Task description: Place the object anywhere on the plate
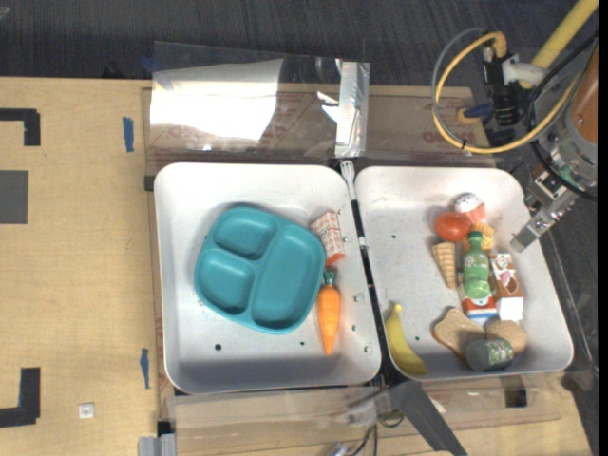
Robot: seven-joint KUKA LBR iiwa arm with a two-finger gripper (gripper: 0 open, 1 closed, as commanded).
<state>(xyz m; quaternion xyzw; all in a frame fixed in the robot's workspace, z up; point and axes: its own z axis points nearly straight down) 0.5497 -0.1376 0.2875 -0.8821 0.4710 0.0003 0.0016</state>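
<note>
Teal plate [258,269] (carrot [328,318] alongside)

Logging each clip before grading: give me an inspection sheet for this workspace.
Surface: two white bins, left bin and right bin, on a bench.
Job's things: teal plate in left bin, with nothing on it.
Clutter: carrot and small packet beside the plate; in right bin, banana, tomato, green bottle, cone and other toy foods.
End effector: end effector at the right bin's right edge, holding nothing; opening unclear.
Cables: yellow cable loop behind right bin.
Surroundings: foil sheet behind left bin.
</note>
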